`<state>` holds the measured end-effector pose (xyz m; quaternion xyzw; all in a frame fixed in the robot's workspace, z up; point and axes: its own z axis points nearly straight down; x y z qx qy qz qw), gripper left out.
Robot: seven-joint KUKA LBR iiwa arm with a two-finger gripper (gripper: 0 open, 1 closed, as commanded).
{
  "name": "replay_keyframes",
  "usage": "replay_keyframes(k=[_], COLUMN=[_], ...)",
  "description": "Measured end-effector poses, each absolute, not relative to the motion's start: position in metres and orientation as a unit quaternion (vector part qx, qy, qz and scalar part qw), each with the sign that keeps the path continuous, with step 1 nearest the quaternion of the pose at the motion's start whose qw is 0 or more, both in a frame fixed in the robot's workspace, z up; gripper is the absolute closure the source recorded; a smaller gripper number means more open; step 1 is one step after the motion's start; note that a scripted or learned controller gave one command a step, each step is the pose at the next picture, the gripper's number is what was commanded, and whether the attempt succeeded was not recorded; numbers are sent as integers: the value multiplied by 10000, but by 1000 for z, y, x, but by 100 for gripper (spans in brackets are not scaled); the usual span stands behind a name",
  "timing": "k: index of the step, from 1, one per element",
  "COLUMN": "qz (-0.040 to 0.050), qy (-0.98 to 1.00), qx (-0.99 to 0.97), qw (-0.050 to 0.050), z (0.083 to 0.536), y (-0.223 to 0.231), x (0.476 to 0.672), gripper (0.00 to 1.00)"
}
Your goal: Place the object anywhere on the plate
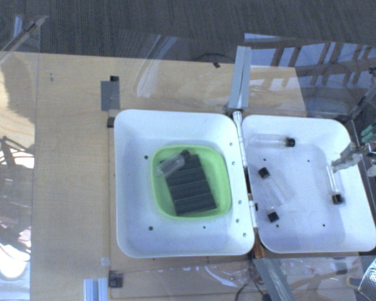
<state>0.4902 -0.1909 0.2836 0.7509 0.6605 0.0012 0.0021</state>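
Clear vial [171, 164], perhaps capped, on green plate [222, 168]

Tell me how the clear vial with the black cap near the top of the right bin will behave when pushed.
The vial lies on its side and looks cylindrical, so it will probably roll. It looks clear and empty, so likely light and easily knocked away. Its smooth wall may slip in a grip.
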Motion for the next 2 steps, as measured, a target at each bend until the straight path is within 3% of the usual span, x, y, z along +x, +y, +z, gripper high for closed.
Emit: replay_keyframes(k=[1, 2], qz=[19, 17], qy=[6440, 6286], qx=[7650, 7777], qw=[36, 21], z=[326, 292], y=[-202, -163], x=[489, 489], gripper=[0, 0])
